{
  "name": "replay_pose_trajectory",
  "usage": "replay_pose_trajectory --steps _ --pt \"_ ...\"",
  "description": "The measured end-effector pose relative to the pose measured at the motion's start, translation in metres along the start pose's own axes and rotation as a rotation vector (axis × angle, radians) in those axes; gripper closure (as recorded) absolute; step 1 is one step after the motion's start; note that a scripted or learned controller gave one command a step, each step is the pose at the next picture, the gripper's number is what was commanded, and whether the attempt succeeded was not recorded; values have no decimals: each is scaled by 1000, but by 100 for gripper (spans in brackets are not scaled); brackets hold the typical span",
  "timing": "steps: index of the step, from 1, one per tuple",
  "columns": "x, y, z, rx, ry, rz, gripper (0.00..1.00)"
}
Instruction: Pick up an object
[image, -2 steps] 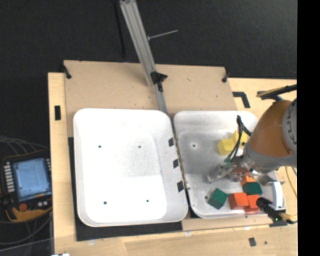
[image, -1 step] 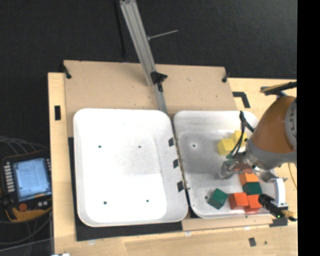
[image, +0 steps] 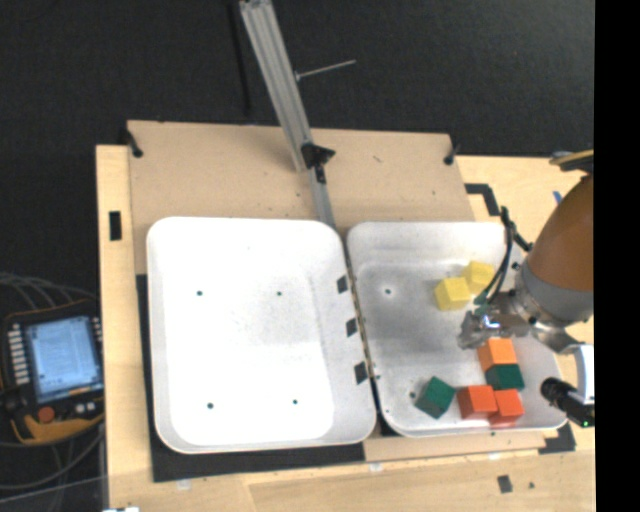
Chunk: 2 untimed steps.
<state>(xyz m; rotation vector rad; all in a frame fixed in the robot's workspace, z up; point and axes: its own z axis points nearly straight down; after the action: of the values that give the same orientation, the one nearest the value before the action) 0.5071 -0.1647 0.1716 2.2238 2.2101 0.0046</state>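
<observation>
The right bin (image: 400, 260) holds several small blocks. Two yellow blocks (image: 453, 292) (image: 481, 272) lie near its middle right. A green block (image: 435, 397) sits near the front, with orange blocks (image: 478, 400) beside it. Another orange block (image: 497, 353) rests above a dark green one (image: 505, 376). My gripper (image: 483, 325) hangs low over the right side of this bin, just above that orange block and below the yellow ones. I see nothing between its fingers.
The left bin (image: 250, 330) lies beside the right one, split off by a clipped divider (image: 355, 325). A slanted metal pole (image: 285, 90) rises behind the bins. A tablet-like pendant (image: 55, 360) sits off the bench at left.
</observation>
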Motion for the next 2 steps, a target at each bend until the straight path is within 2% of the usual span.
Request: replay_pose_trajectory --steps 1,2 --pt "-2 2 -31 1 0 -10 100" --pt "51 12 -36 2 3 -14 100"
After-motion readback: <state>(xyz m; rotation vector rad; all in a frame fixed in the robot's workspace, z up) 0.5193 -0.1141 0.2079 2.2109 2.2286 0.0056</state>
